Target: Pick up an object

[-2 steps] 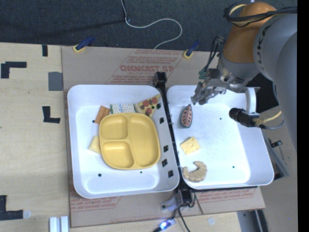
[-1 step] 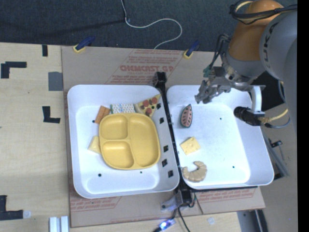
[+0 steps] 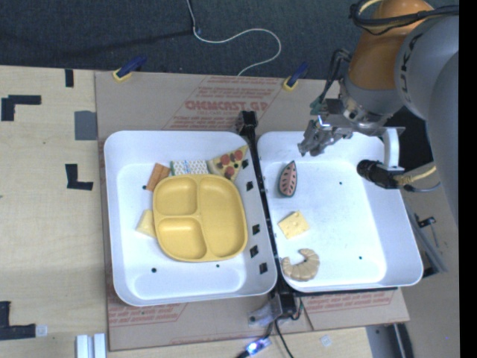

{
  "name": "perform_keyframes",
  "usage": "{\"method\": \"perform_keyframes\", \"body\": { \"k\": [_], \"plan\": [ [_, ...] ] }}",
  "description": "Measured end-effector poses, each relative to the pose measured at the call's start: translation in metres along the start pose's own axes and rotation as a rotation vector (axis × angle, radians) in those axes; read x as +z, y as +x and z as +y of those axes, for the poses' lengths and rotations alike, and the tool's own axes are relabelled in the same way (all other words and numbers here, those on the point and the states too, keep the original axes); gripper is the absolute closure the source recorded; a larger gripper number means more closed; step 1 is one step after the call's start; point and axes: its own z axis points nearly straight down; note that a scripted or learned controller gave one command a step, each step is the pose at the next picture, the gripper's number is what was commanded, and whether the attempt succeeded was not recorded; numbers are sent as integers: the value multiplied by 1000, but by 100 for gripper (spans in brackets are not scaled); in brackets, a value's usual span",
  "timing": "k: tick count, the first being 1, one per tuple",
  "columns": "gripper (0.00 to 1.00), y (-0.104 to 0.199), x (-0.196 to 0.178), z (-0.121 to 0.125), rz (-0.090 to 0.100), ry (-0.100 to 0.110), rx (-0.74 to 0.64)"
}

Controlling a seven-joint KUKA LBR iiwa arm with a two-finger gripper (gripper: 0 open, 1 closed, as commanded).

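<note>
Two shallow white bins side by side on the counter [image 3: 45, 200]: left bin [image 3: 123, 222], right bin [image 3: 387, 252]. Cardboard sheet [image 3: 216, 103] beneath both.

In the right bin, three loose items. At about ten o'clock of its floor, a watermelon slice [image 3: 288, 178], lying near the dividing wall. Toward seven o'clock from centre, a pale yellow cheese wedge [image 3: 293, 224]. At seven o'clock near the front rim, a tan croissant [image 3: 302, 264].

In the left bin, a yellow divided plate [image 3: 200, 217] at centre. Along its twelve o'clock edge, partly tucked under: an orange strip [image 3: 157, 175], a speckled flat piece [image 3: 189, 167], a pizza slice [image 3: 231, 160]. At its nine o'clock, a pale yellow wedge [image 3: 144, 222].

Grey arm with orange band [image 3: 380, 43] entering from three o'clock. Claw [image 3: 314, 142] over the right bin's twelve o'clock rim, at one o'clock of the watermelon slice and apart from it. Nothing seen between its tips. Cannot tell whether apart or together.

White cable [image 3: 238, 39] looped on the dark floor at twelve o'clock.
</note>
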Motion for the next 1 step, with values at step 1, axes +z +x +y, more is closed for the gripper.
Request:
{"method": "perform_keyframes", "body": {
  "k": [1],
  "plan": [
    [100,-1,15,-4,-1,1,0]
  ]
}}
